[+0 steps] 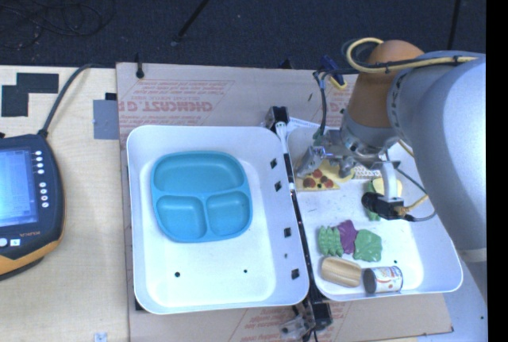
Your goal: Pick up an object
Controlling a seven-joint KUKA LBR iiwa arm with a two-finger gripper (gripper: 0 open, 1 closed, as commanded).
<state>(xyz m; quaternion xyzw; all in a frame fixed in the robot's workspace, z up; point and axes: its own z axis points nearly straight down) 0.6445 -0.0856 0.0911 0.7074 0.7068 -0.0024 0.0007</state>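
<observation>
The arm (444,118) reaches in from the right and has its hand (333,164) low over the far corner of the right bin (432,273), just above a toy pizza slice (317,180). By that placing, the slice is probably the object meant to be picked up. It lies flat on the bin floor close to the dividing wall, partly under the hand. Whether the hand is released or clenched I cannot tell, since its own body hides the tip, and nothing is visibly held.

The other toys lie loose toward the near side of that bin, clear of the hand:
- two green leafy pieces (330,241)
- one purple piece (347,233) between them
- one tan roll (340,272)
- one small can (384,279) on its side, touching the roll
- one yellow piece (390,186), partly hidden

The left bin (159,285) holds one blue plate (198,194) with three compartments. That makes two bins on the surface (79,94), with one control pad (20,197) lying well off to the left.
</observation>
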